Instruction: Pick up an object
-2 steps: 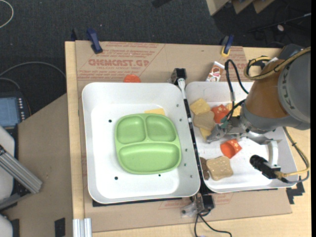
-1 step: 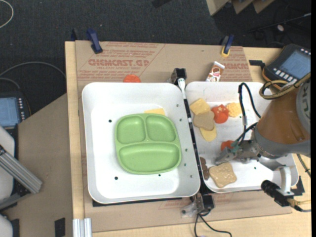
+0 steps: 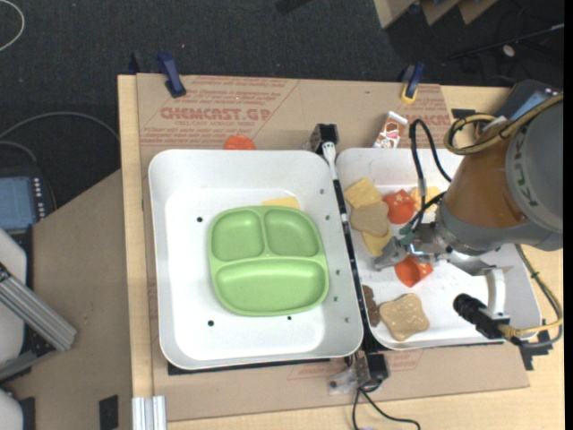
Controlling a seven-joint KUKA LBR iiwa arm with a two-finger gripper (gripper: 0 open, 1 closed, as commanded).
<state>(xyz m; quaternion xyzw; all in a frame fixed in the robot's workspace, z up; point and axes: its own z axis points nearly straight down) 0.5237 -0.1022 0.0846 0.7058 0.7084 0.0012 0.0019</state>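
Camera view, looking down at a slant on the bench (image 3: 143, 240). We see two shallow white bins side by side: the left bin (image 3: 179, 312) and the right bin (image 3: 519, 316). In the left bin we note a green divided plate (image 3: 267, 261) with three compartments, lying flat near the middle, and a pale yellow piece (image 3: 283, 202) just beyond the plate's far edge, partly hidden by it.

In the right bin we find several toy food pieces: a yellow cheese-like wedge (image 3: 363, 193) near the far left corner, a tan piece (image 3: 369, 221) just below it, a red tomato-like piece (image 3: 400, 207) beside them, a second red piece (image 3: 411, 270) near the middle, and a slice of toast (image 3: 403, 316) toward the near edge. A dark brown piece (image 3: 370, 305) lies against the left wall of this bin, close to the toast.

The arm (image 3: 501, 186), grey with an orange band, reaches in from the right and hangs over the right bin. Its gripper (image 3: 405, 247) sits low among the pieces, between the two red ones and just above the second. We cannot tell how its tips stand, since the wrist and cables cover them, nor whether it touches any piece.

Behind the bins we mark a small printed carton (image 3: 390, 131) and an orange disc (image 3: 238, 142) on the brown board.
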